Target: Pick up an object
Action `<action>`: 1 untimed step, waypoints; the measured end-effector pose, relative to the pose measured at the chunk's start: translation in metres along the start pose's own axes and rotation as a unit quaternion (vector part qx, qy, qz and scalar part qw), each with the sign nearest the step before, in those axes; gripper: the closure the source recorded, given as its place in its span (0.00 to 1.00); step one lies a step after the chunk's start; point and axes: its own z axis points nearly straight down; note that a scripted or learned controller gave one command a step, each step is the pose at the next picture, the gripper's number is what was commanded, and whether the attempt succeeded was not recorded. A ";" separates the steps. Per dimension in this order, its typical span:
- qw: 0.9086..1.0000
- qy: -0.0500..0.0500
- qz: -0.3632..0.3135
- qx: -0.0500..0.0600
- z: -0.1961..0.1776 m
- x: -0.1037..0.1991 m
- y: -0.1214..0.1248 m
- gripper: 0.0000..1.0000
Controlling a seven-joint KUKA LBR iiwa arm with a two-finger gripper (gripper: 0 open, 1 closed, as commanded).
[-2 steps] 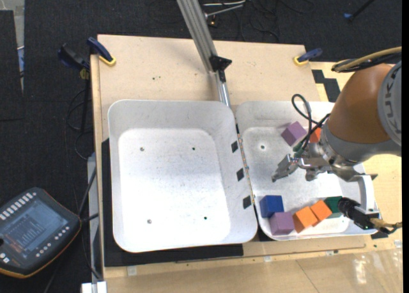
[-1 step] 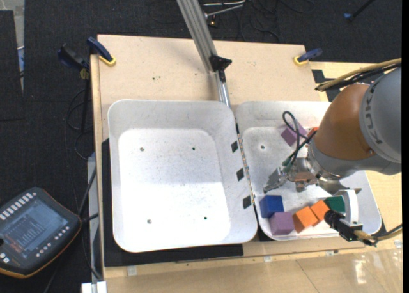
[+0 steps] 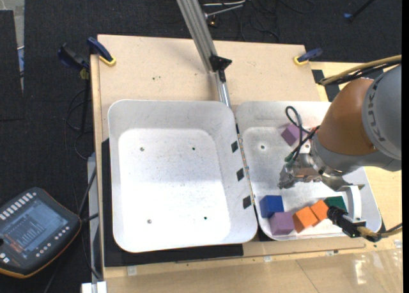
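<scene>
Two white bins sit side by side on a tan bench [image 3: 166, 68]. In the right bin [image 3: 259, 132], the gripper [image 3: 293, 178] hangs low over the floor, with a purple block [image 3: 291, 134] near it toward the far wall. A blue block [image 3: 271, 205], a second purple block [image 3: 281, 222], an orange block [image 3: 308, 215] and a green block [image 3: 335, 205] cluster along the near wall. The left bin [image 3: 169, 173] lies beside it

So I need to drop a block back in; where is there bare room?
The left bin floor is bare wall to wall. In the right bin, the corner beside the divider is free. Its near end is crowded: blue block, purple block, orange block, gripper.
</scene>
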 end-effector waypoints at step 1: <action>1.000 0.000 -0.002 -0.002 -0.055 0.004 -0.008 1.00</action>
